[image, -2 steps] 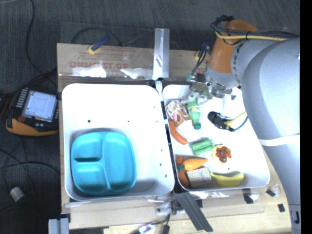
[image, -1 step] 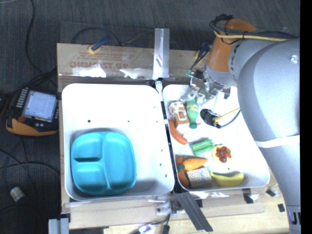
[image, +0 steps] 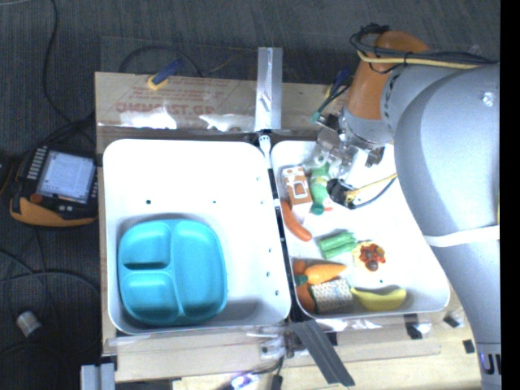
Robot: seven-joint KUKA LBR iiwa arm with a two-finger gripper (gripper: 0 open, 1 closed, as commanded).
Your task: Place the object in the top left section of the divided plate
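Blue divided plate (image: pixel 172 269) in left bin (image: pixel 187 165), toy foods in right bin (image: pixel 422 254), claw (image: pixel 331 162) lowered over green item (image: pixel 318 192), finger state indiscernible.

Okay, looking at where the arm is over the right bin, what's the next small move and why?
Probably lower onto the green toy beneath the gripper. The gripper sits over the right bin's far end, nothing visibly held, and the blue divided plate in the left bin has nothing in it.

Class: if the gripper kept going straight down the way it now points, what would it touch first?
Probably the green toy lying right under the gripper in the right bin, though depth is hard to judge from above.
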